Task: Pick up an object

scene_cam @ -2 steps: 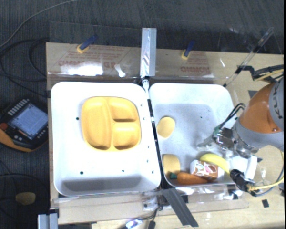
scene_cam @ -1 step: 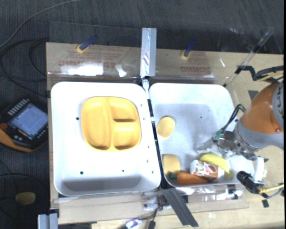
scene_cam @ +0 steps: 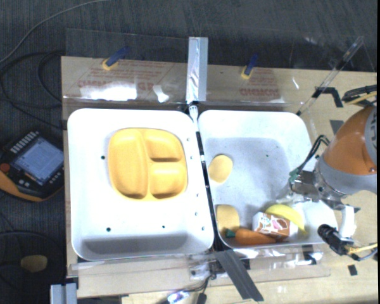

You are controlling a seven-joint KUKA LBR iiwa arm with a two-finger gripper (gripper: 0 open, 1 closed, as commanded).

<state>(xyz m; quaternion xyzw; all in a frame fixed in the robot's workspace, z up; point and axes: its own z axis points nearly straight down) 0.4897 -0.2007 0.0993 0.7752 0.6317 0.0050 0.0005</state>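
Several objects are found in the right bin (scene_cam: 253, 122). A pale yellow round piece (scene_cam: 220, 168) lies alone near the bin's left wall. Along the front edge, a second yellowish piece (scene_cam: 227, 216) is set just beside an orange carrot (scene_cam: 252, 237) lying flat. A small printed carton (scene_cam: 272, 223) is tilted against the carrot, with a yellow banana (scene_cam: 290, 214) touching it behind.

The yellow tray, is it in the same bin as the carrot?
No, the yellow tray lies in the left bin, while the carrot lies in the right bin.
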